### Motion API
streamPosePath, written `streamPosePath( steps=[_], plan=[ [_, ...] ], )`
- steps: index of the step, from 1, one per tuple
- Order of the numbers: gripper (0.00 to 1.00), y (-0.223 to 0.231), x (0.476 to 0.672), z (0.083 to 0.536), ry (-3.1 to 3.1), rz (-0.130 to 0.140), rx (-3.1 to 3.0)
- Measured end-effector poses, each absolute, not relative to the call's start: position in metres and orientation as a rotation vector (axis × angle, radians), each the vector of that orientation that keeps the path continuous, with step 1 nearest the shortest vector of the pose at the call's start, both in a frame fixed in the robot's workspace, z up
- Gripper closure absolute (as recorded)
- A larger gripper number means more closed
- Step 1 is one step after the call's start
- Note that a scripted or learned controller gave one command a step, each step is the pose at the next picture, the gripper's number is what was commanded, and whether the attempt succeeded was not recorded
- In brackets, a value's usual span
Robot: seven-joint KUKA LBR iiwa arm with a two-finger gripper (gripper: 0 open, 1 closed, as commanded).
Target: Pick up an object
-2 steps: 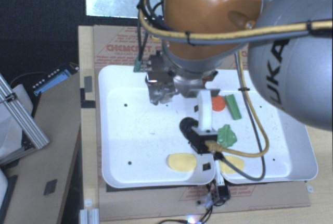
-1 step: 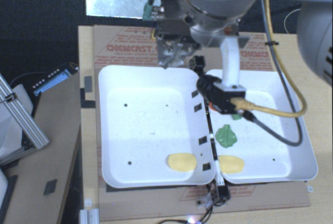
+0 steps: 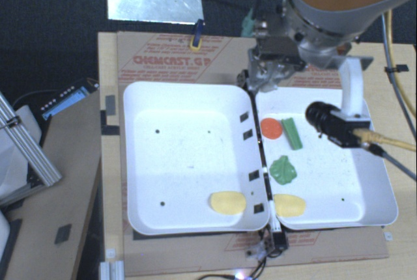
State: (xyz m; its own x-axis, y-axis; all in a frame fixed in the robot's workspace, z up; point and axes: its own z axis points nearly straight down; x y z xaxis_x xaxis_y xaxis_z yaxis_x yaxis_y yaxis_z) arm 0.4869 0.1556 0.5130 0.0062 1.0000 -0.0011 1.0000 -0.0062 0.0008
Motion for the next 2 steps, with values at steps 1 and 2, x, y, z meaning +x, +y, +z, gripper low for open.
streamPosePath(
  steps=[1,2],
  plan=[
    [1.0,0.148,0.487,0.302,2.225,-0.022,2.227],
    [1.0,0.203,0.487,0.499,2.226,0.032,2.207]
  ],
)
